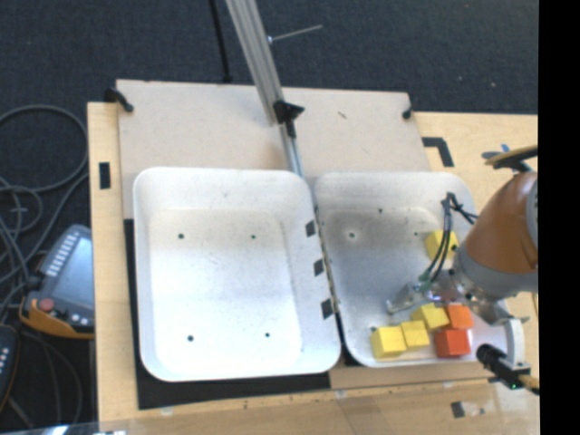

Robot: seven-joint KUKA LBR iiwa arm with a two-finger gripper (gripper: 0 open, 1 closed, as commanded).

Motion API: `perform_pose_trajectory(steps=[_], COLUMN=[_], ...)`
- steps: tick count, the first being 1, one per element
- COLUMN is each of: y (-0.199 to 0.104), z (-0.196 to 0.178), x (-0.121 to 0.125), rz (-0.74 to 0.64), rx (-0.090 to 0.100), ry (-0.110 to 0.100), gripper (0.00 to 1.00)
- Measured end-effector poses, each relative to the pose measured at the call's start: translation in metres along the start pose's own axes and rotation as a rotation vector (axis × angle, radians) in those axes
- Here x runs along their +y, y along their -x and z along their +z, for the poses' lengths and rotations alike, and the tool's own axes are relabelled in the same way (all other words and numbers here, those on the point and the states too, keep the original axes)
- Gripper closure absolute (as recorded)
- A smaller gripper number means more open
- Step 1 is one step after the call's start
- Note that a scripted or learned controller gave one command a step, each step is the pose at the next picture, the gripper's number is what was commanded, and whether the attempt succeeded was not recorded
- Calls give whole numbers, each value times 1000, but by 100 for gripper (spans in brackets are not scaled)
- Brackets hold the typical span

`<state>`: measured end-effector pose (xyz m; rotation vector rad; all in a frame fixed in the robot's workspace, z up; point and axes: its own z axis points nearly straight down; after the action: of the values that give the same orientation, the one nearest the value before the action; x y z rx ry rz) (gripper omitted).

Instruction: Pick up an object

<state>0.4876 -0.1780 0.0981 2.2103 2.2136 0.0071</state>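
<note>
Arm (503,238) is low over the right bin (362,207), near the tabletop's right edge. Pincer (419,297) state: cannot tell. Yellow blocks (403,336) and orange blocks (453,338) are clustered in that bin's front-right corner, just beside the pincer. Another yellow block (439,243) sits partly behind a cable (446,234).

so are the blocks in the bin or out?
In. The yellow blocks and orange blocks all lie inside the right bin, clustered at its near right corner, under the arm.

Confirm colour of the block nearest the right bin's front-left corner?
Yellow. The block shows clearly in the camera view, beside other yellow and orange blocks.
</note>
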Motion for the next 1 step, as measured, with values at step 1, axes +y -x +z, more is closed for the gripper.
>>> perform_pose_trajectory(steps=[1], y=[1], z=[-12], x=[2], rz=[3], rx=[-1], ry=[6], gripper=[100])
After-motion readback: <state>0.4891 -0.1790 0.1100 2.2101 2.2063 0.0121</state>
